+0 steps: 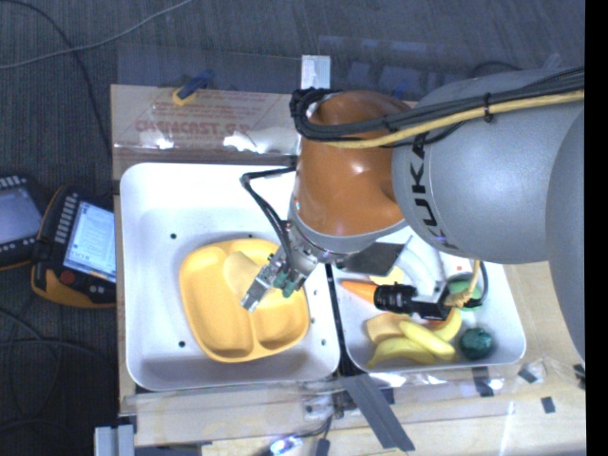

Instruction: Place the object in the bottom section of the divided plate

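A yellow divided plate (228, 316) lies in the left white bin (152, 255). My gripper (263, 288) hangs over the plate's right side, near the ridge between its sections; its tip is small and blurred. The orange wrist band (347, 179) and grey arm (503, 169) cover the bins' middle and much of the right bin. In the right bin (508, 350) lie yellow bananas (413, 342), an orange carrot (361, 293) and a dark green round piece (476, 342).
A black cylindrical item (397, 298) rests beside the carrot. A tablet-like pendant (81, 250) sits on the floor to the left of the bench. Cardboard with a plastic sheet (204, 122) lies behind the left bin.
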### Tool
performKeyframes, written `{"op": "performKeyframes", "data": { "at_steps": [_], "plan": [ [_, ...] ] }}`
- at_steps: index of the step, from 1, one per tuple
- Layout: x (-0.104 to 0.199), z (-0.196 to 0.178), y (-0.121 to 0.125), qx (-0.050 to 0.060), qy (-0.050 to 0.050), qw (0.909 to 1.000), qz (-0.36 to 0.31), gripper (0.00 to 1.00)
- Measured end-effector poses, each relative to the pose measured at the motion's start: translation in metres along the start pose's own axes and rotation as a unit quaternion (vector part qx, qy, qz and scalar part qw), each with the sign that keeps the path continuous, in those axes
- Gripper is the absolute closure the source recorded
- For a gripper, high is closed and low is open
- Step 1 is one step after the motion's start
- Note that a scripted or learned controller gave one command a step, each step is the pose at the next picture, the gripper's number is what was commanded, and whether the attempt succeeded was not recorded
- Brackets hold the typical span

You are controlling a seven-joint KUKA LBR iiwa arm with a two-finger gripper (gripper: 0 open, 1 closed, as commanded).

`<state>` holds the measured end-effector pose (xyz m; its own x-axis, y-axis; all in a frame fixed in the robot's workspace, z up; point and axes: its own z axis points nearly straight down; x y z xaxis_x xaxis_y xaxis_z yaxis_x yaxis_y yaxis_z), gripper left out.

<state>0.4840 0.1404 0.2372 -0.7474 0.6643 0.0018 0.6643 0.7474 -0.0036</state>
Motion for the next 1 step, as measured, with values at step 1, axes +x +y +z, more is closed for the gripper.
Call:
{"op": "performKeyframes", "data": {
  "at_steps": [1],
  "plan": [
    [0.0459, 0.0276, 0.051, 0.0, 0.0, 0.9991, -0.042, 1.0]
  ]
}}
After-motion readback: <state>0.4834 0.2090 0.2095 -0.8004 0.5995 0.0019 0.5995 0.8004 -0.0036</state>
